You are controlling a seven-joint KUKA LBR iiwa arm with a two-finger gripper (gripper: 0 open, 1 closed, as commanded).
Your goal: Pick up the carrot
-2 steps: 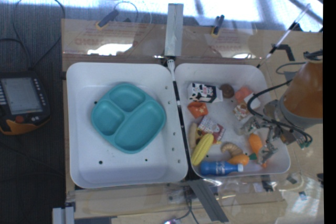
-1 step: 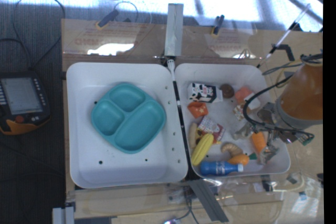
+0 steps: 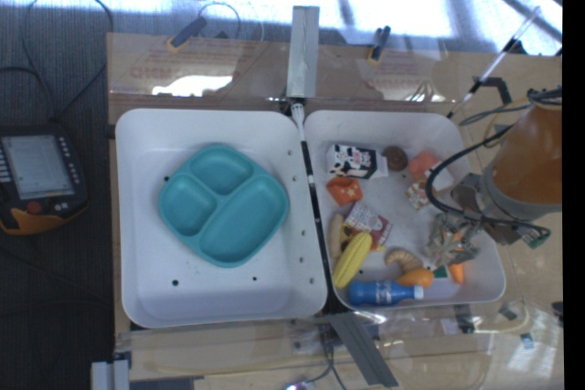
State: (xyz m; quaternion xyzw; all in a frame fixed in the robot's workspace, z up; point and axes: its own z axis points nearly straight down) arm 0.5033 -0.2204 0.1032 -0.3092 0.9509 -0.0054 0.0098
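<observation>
The gripper (image 3: 450, 242) is being held low over the right bin's (image 3: 398, 131) crowded near corner, its state not discernible, while the carrot (image 3: 454, 271) is lying just beside it, so a neighbouring toy is likely being risked instead.

I count two white bins (image 3: 137, 196) on my bench (image 3: 228, 68), one teal divided plate (image 3: 224, 204), one corn cob (image 3: 353, 258), one blue bottle (image 3: 384, 293), one milk carton (image 3: 352, 162), one carrot (image 3: 454, 272), and one handheld control pendant (image 3: 37, 173) at the frame's left.
</observation>
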